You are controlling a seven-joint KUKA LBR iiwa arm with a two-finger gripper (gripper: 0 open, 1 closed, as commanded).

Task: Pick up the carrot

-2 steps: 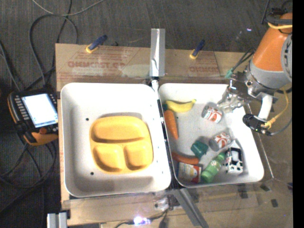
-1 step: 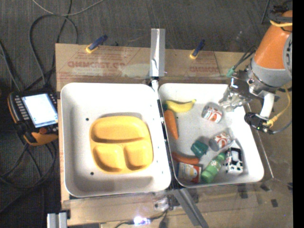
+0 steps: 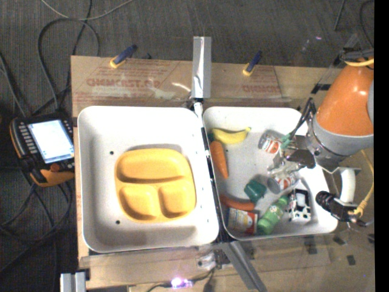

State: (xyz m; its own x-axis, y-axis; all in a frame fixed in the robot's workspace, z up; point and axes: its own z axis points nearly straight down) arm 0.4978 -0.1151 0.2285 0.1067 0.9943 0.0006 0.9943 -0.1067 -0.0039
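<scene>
A bench (image 3: 176, 81) with a brown cardboard-like top printed in faded red lettering carries two shallow white plastic bins side by side, their inner rims touching. The left bin (image 3: 91, 181) and the right bin (image 3: 243, 117) lie directly on it. Two blue-and-yellow clamps (image 3: 123, 56) grip the bench's far edge, well apart.

Yellow divided tray (image 3: 157, 183) in left bin (image 3: 91, 181); banana (image 3: 230, 135), green bottle (image 3: 271, 216), cans in right bin (image 3: 255, 115)
</scene>
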